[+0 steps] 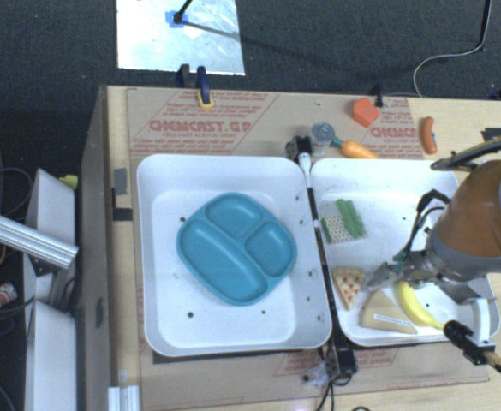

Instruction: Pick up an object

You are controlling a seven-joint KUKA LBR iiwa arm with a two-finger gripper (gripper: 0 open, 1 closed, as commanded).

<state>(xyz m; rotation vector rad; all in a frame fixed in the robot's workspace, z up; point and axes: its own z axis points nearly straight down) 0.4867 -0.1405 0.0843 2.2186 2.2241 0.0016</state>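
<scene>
The right bin [378,191] holds several toy foods. A green ridged piece [349,217] lies beside a pale netted piece [334,228] near the bin's left wall. A tan waffle-like cracker [347,286] sits at the front left, with a pale cheese wedge [385,313] and a yellow banana [414,305] to its right. My gripper [387,274] hangs low over the bin, just above the cheese wedge and the banana's upper end, right of the cracker. The arm's orange wrist band [486,212] covers the bin's right side.
The left bin [169,187] holds a blue divided plate [235,247]. Behind the bins on the bench lie an orange block [365,111], a carrot [358,151], a sausage [427,134] and a grey round piece [322,133]. A divider [316,238] separates the bins.
</scene>
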